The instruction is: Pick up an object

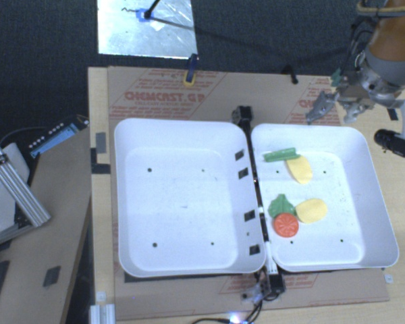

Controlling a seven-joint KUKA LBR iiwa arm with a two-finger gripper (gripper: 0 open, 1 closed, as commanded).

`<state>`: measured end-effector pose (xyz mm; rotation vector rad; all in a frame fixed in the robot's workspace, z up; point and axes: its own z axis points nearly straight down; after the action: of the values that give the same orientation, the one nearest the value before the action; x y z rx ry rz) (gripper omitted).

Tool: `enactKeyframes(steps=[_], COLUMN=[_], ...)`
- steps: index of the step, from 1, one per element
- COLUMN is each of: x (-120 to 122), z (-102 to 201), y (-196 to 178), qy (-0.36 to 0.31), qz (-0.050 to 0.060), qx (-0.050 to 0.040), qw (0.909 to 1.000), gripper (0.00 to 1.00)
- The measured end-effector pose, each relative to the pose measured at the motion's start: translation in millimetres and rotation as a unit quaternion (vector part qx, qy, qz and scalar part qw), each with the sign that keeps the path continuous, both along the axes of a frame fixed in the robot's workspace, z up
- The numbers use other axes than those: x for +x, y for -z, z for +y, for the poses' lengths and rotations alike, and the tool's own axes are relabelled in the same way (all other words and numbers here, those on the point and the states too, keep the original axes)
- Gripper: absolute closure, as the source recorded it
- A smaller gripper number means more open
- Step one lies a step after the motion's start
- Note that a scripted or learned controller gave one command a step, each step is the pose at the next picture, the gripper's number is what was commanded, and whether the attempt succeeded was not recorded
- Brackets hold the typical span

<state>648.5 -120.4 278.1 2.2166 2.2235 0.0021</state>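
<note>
Above the right bin's [374,201] far rim, the claw [335,108] hangs with fingers spread, holding nothing. Within that bin lie a green piece [279,155], two yellow pieces [299,170] [312,210], and a red slice [286,225] beside a green leaf [281,204].

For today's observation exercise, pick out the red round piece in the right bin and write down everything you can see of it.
The red round piece is a small flat disc, orange-red with paler marks on its face, like a toy tomato slice, seemingly plastic. It lies flat on the floor of the right bin, toward the near left part, close to the divide between the bins. A green leafy piece touches its far edge, and a yellow piece lies just to its right, close or touching. The claw is apart from it, over the bin's far rim.
</note>
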Motion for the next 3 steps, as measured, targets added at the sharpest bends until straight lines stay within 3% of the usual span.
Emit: enactKeyframes(steps=[1, 2, 3], x=[-39, -33, -30], z=[-15, -91, -86], y=[160, 191, 178], qy=[0.002, 0.004, 0.001], qz=[0.009, 0.001, -0.002], qx=[0.0015, -0.0013, -0.0008], qw=[1.0, 1.0, 1.0], gripper=[0.0, 0.0, 1.0])
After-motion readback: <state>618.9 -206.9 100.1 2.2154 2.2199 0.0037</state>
